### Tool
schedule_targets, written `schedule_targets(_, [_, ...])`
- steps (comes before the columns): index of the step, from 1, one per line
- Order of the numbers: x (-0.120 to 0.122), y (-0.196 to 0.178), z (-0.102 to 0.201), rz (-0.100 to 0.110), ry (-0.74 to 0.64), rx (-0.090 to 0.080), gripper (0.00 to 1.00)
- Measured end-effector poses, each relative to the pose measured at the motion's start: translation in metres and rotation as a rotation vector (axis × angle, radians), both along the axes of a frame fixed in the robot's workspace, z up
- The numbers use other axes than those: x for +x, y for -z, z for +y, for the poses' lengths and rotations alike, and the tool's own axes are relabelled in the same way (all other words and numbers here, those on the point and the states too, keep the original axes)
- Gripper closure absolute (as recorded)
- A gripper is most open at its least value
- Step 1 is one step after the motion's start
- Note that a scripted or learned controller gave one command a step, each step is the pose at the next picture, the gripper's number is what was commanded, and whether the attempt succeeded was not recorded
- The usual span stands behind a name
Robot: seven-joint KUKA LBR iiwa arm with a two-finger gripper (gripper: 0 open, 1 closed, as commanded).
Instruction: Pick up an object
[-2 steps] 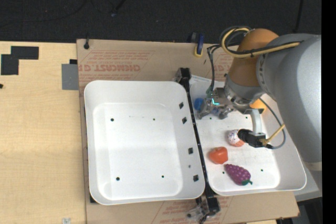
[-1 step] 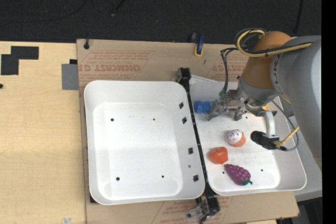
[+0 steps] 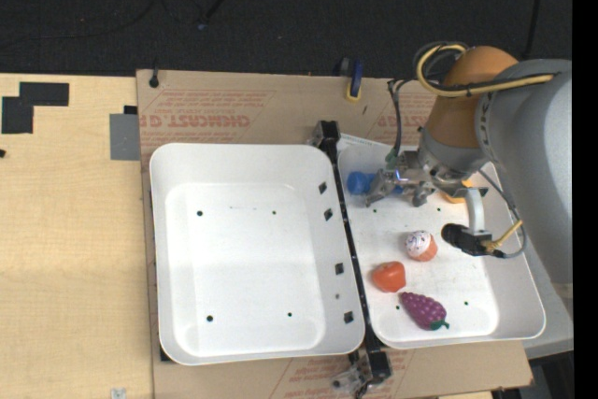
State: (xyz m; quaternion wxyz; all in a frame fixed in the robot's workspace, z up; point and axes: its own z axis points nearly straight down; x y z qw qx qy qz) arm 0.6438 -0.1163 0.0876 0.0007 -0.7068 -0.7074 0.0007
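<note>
My gripper (image 3: 400, 192) hangs low over the far part of the right bin (image 3: 509, 318), with its fingers spread and nothing between them. A blue object (image 3: 359, 183) lies just to its left, near the bin's far left corner. Closer to the front lie a white and orange ball (image 3: 420, 245), a red object (image 3: 390, 276) and a purple bunch of grapes (image 3: 423, 309). A bit of something orange (image 3: 454, 195) peeks out from behind the wrist; I cannot tell what it is.
The left bin (image 3: 173, 229) sits beside the right one, with a black divider rail (image 3: 342, 238) between them. A blue and yellow clamp (image 3: 353, 79) stands on the cardboard behind the bins. The arm covers the right bin's far right corner.
</note>
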Motion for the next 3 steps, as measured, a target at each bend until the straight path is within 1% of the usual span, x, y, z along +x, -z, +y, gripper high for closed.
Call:
schedule_targets(1, [-0.067, 0.001, 0.033, 0.008, 0.002, 0.003, 0.0])
schedule_targets(2, [0.003, -0.03, 0.034, -0.007, -0.001, -0.001, 0.0])
schedule_targets(3, [-0.063, 0.002, -0.014, 0.007, 0.006, 0.0, 0.0])
